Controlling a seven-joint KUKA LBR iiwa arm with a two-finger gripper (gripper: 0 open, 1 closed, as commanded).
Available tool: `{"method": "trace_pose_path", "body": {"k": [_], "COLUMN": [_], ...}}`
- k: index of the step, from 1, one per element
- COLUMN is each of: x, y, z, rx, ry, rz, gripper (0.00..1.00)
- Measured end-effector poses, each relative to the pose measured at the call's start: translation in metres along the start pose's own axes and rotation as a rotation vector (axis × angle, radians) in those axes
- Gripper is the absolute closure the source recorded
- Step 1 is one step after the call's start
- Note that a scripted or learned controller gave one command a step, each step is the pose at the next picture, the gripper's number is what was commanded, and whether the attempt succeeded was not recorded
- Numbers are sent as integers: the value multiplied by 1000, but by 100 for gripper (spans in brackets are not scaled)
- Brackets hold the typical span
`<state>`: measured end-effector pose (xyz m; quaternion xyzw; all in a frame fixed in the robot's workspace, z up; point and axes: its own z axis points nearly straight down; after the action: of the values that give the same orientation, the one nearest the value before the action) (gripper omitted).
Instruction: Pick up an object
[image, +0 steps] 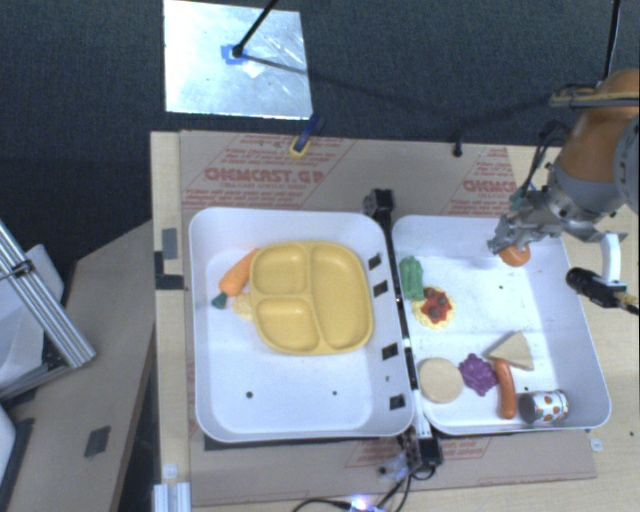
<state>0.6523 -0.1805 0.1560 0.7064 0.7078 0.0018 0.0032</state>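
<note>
One yellow plate (303, 297) and one carrot (236, 273) are seen in the left bin (215, 400); an orange ball (515, 255) is clamped by the gripper (512, 240).

One camera hangs fixed above the table (330, 165), looking down at a slant, far enough back to take in both white bins (300, 225) side by side.
</note>
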Motion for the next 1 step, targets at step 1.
{"method": "trace_pose_path", "body": {"k": [1], "x": [1], "y": [-4], "z": [-63], "rx": [-2], "ry": [0], "rz": [-2], "gripper": [100]}}
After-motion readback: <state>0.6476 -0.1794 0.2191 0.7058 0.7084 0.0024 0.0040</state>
